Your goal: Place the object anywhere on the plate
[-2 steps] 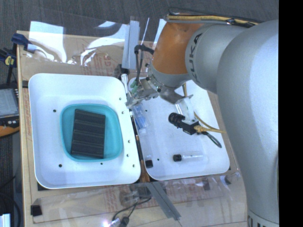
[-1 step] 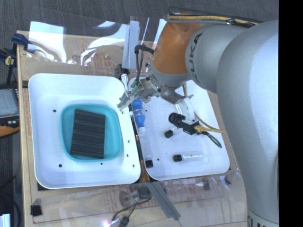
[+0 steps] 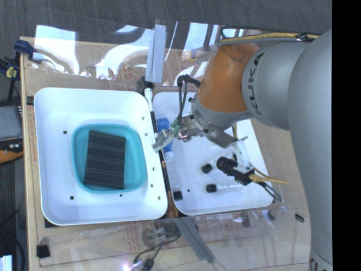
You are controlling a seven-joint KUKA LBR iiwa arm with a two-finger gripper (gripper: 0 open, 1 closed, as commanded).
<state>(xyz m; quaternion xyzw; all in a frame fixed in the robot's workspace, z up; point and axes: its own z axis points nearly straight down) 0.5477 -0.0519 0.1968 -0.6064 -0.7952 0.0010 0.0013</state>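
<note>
1. Turquoise plate (image 3: 135,176) sits in the middle of the left bin (image 3: 51,123), and a dark ribbed rectangular block (image 3: 105,159) already lies flat on it, well inside the rim. By that layout, this block looks like the task's object, already resting on the plate.

2. Grey and orange, the arm (image 3: 271,78) reaches in over the right bin (image 3: 248,205), and the gripper (image 3: 164,140) hangs near the wall where the two bins meet. Whether the jaws are open or closed I cannot tell; the wrist hides them, and nothing can be seen held between them.

3. Risks from here, as a judgement:
   - The gripper is low and just beside the shared bin walls; a sideways move toward the plate could clip a rim and jolt the left bin, sliding the plate.
   - A descent onto the plate could push the block, tipping it against the raised rim or off it.
   - If something is in fact held, a release here would drop it short of the plate, at the bin edge.

4. Other things: a blue object (image 3: 162,123) lies just beside the gripper at the right bin's left wall, and several small black pieces (image 3: 227,165) are scattered on that bin's floor under the arm. A cable (image 3: 181,100) loops down past the wrist and could snag.
</note>
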